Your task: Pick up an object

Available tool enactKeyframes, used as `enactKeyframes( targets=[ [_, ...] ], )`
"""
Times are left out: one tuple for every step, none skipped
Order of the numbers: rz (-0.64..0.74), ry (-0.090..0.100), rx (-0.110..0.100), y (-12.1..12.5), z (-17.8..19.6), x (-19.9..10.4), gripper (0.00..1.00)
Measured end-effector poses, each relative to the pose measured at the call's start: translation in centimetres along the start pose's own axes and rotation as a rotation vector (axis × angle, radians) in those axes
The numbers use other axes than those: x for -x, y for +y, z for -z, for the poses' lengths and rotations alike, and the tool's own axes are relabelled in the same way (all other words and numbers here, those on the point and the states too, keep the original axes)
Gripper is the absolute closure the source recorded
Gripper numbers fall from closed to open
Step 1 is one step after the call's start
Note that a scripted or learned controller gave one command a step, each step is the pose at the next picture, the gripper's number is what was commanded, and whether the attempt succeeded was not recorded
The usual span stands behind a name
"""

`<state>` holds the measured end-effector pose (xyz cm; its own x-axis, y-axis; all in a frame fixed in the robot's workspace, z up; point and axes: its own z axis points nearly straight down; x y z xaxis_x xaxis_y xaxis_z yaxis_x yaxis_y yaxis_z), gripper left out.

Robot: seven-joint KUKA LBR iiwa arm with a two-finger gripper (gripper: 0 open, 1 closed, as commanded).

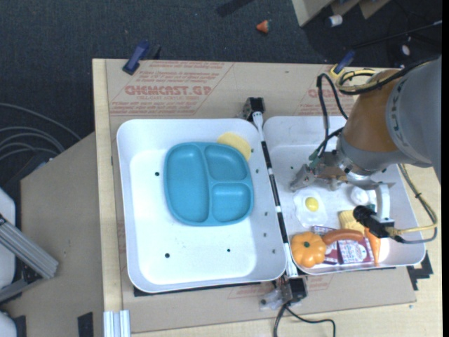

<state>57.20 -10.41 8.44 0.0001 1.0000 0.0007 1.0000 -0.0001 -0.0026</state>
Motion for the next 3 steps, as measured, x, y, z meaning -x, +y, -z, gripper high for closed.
enactKeyframes(
  targets=[
    [-0.001, 0.001, 0.0, -4.8, 0.0, 0.6, 0.0],
    [-0.003, -0.002, 0.009, -4.5, 1.3, 0.8, 1.0],
    [-0.002, -0.001, 0.004, -4.7, 1.0, 0.7, 0.0]
  ],
)
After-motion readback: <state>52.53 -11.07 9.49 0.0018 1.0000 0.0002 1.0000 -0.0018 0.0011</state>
